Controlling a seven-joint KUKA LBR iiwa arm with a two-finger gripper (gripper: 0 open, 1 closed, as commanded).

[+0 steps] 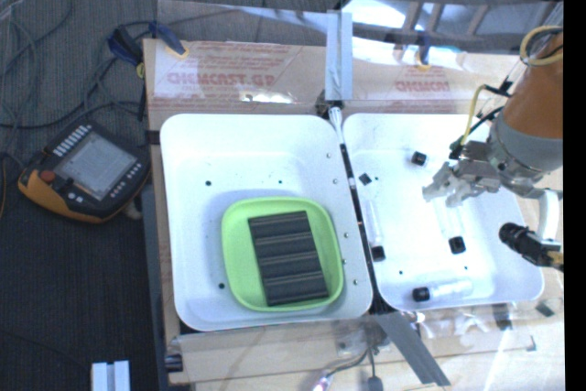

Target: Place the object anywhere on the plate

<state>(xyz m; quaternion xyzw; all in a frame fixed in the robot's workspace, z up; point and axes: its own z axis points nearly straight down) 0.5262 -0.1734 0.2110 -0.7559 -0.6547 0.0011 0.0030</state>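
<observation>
Over right bin: gripper (455,188) hangs low at the end of the grey arm (531,142), which reaches in from the right w/ orange band above the wrist.
Hand state: can't tell, too small and blurred to say wide, narrow or holding.
Task thing: prob. the dark ridged block (288,257), well to the hand's left, lying flat on the green plate (236,224) in left bin (183,197); by the look of it the placing may already be done.
Near the hand: clear tube w/ black cap (444,290) below it by the bin's near wall; small black bits (456,244) just below, another (418,157) up and to its left.
Right bin (394,133): white, shallow, touching left bin along the centre divider.
Risk 1: program could grab a loose bit or the tube instead, hand being right among them.
Risk 2: a low sweep leftward could clip the divider or nudge the block off the plate.
Risk 3: clear tube is hard to see vs. white floor, so a grasp could miss.
</observation>
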